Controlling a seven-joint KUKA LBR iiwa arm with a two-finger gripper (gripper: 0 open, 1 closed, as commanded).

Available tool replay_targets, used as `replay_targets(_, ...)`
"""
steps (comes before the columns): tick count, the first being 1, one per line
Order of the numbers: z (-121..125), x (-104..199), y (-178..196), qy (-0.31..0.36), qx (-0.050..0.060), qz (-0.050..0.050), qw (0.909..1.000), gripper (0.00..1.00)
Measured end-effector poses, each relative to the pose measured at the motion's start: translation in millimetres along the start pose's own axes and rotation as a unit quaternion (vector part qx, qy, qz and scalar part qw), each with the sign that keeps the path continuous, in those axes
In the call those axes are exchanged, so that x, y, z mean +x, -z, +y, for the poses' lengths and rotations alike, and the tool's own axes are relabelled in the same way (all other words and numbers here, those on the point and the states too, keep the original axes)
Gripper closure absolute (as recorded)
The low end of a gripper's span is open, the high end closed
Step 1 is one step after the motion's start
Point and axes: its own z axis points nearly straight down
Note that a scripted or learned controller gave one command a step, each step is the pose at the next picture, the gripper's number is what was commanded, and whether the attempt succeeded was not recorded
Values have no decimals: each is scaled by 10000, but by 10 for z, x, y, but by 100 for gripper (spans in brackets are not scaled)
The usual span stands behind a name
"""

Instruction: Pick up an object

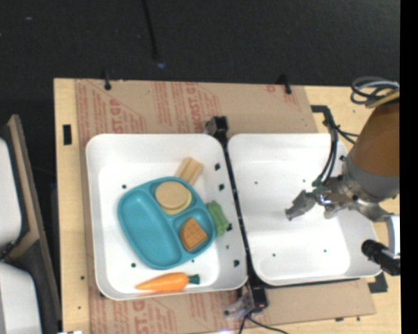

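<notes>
A blue divided tray (153,232) lies in the left bin (101,186), holding a round tan cookie (173,195) and a brown waffle piece (194,234). A tan wooden block (190,170) rests against the tray's far edge, a green piece (217,216) lies at its right, and an orange carrot (166,282) lies near the bin's front wall. My gripper (301,205) hovers over the right bin (279,152), well right of all these objects, with nothing visible between its fingers.
The two white bins sit side by side on a cardboard-covered bench (174,106). A black clip (217,126) marks the seam at the back. The grey arm with its orange band (380,148) crosses the right bin's right side.
</notes>
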Motion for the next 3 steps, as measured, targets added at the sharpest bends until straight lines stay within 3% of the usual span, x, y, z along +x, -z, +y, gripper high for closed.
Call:
replay_targets(1, 127, -205, -565, -6, 24, 3, 10000, 0)
replay_targets(2, 77, -286, -1073, -5, 26, 5, 10000, 0)
replay_targets(3, 742, -266, -1140, 12, -4, -2, 10000, 0)
